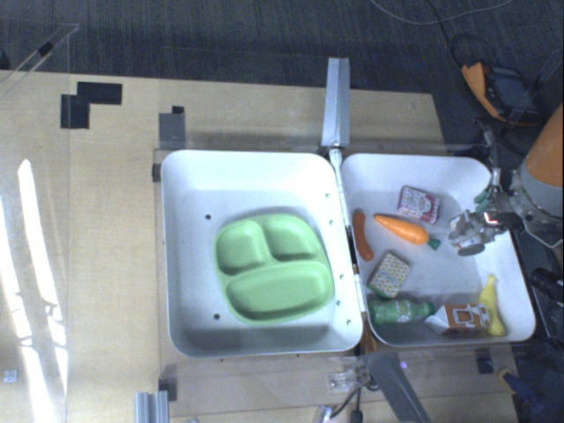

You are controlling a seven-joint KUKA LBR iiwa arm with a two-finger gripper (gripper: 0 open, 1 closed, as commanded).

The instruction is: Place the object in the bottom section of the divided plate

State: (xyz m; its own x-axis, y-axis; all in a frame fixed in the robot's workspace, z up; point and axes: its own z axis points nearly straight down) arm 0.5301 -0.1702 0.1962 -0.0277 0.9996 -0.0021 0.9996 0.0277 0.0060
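Bins [176, 263] two: left, one green divided plate [274, 266]; right, seven small items; jaws' [470, 232] state unclear.

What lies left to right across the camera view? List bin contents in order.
green divided plate → sausage → orange carrot → end effector → yellow banana. Items whose spans overlap these are left out.

arm [548, 170] cut off at right edge, fingers [469, 233] blurred
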